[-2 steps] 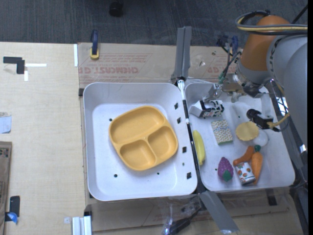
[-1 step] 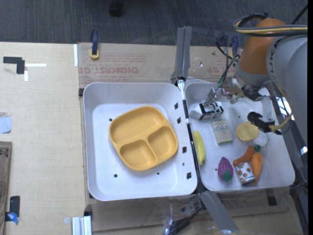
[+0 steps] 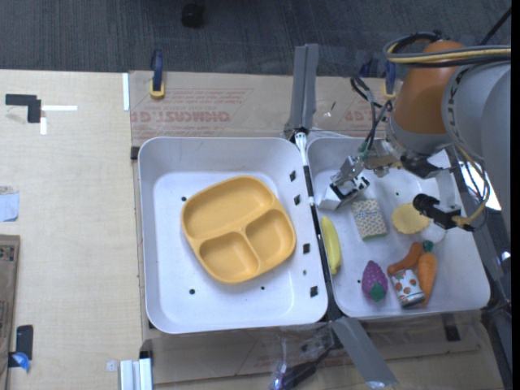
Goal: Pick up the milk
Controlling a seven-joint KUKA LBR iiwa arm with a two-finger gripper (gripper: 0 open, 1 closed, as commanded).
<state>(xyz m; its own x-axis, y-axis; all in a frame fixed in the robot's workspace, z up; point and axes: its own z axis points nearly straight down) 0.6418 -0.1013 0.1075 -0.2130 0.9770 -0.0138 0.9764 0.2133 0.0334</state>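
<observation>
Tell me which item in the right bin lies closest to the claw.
The speckled sponge-like block, just below the claw. The banana, grapes, carrot and can lie farther off.

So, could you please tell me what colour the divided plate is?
Yellow-orange; the plate shows plainly in the camera view.

Dark grey carpeted floor [image 3: 244, 15] along the top. Light wood desk [image 3: 65, 218] at left, a cardboard sheet [image 3: 219, 104] with reversed red lettering lying on it. Blue-handled clamp [image 3: 157, 75] at the cardboard's upper edge. Even, diffuse light.
</observation>
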